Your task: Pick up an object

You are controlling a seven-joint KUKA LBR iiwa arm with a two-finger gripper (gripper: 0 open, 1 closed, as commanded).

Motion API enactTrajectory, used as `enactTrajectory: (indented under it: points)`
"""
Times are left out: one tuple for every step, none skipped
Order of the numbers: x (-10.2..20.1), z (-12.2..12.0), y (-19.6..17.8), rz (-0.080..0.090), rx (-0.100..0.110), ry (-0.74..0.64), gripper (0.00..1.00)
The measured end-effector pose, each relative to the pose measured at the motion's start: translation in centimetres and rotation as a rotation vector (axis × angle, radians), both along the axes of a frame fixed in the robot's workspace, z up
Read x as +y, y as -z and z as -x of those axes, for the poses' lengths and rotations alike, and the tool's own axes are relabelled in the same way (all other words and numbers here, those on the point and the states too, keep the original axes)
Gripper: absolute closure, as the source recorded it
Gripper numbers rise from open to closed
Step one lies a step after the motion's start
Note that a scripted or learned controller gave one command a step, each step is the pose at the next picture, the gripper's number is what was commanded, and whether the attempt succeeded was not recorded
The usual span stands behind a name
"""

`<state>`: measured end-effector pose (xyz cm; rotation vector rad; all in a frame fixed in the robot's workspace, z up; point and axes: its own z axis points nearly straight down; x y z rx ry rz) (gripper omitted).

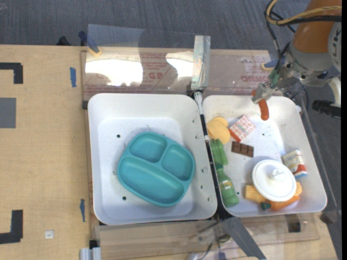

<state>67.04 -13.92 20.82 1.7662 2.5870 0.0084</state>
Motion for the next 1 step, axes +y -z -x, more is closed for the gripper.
enactTrajectory:
  points:
    - [7.16,1.46,-5.12,-0.001,0.009,0.111,1.0]
